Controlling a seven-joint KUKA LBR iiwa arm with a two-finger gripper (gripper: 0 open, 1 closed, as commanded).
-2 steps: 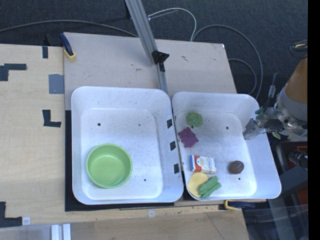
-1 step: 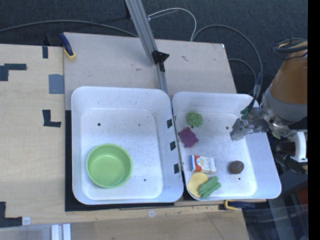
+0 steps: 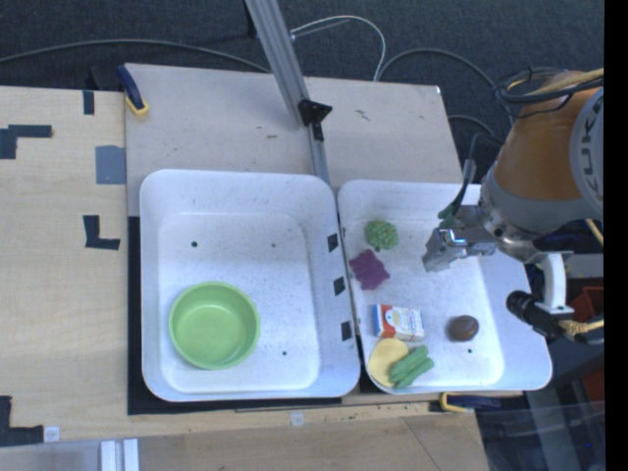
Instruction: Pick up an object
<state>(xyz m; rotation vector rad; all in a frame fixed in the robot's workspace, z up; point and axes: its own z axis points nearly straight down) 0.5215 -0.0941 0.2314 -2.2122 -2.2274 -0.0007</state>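
White bins: two shallow plastic bins sat side by side on the bench, the left bin (image 3: pixel 162 263) and the right bin (image 3: pixel 491 361) touching along their inner rims.
Left bin contents: one green bowl (image 3: pixel 214 325) stood upright in the near-left corner, well apart from everything else.
Right bin contents: five small objects lay in the left half and near side of the bin.
Green lumpy object (image 3: pixel 382 234): it lay toward the far left of the right bin, just beyond the purple piece.
Purple piece (image 3: pixel 369 269): it lay flat near the left wall, between the green lumpy object and the carton.
Carton (image 3: pixel 396 321): a small white carton with red and orange print lay on its side, near the yellow item.
Yellow item (image 3: pixel 386 353): it rested at the near edge of the bin, touching the green pod.
Green pod (image 3: pixel 411 366): it lay at a slant across the yellow item's right side.
Brown round object (image 3: pixel 463 328): it sat alone to the right of the carton — apart from the other pieces.
Arm: the grey arm with its orange band reached in from the right, above the right bin.
Gripper (image 3: pixel 444 251): it hung over the bare middle of the right bin, to the right of the green lumpy object and purple piece — touching none of the objects.
Fingers: their spacing could not be told from this view; nothing was seen between them.
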